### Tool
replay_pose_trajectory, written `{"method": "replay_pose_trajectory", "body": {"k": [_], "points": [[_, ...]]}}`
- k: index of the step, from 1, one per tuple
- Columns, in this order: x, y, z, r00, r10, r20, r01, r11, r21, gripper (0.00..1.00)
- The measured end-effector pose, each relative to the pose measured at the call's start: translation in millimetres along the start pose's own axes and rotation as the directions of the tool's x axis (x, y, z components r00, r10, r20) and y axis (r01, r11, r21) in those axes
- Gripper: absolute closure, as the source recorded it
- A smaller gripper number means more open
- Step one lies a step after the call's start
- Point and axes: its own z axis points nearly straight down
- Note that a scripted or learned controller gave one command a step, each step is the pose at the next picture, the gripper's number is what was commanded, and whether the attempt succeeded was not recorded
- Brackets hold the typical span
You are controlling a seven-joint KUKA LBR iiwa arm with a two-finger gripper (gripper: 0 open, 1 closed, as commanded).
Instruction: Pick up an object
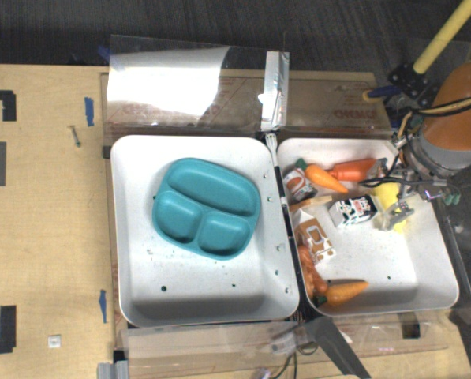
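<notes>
Camera view, contents as they lie.

Left bin (132, 212): one teal tray (207, 206) with three wells, sitting a little toward the far side, well apart from anything I could reach at present.

Right bin (436, 275): my working bin. Along its far wall, two carrots (339, 174) lying crossed or side by side, long axes running roughly left-right. Just beside them toward the divider, a small brown-and-white packet (298, 185). Mid-bin, a black-and-white box (353, 209). Nearer the divider, a brown carton (314, 242), tilted. At the near wall, a third carrot (344, 291), long axis left-right, tip pointing right.

My gripper (398, 208): over the right side of the right bin, low, with a yellow piece (386, 196) at or under it. How far my fingers are spread I cannot tell; wires and glare hide them, and I cannot say the yellow piece is between them.

Relation that matters: the yellow piece lies directly beneath me or a touch to the left; the box is just beside it, further left. I judge the yellow piece the nearest candidate, needing only a straight descent, with the box close enough to get nudged.
</notes>
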Motion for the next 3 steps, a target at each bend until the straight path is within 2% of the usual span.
{"method": "replay_pose_trajectory", "body": {"k": [1,2,3], "points": [[15.0,-3.2,5.2,0.999,0.046,0.003,-0.046,0.999,0.001,0.0],[24.4,35.4,4.4,0.999,0.045,0.005,-0.045,0.999,0.002,0.0],[16.9,34.9,4.7,0.995,0.103,0.006,-0.103,0.995,0.003,0.0]]}}
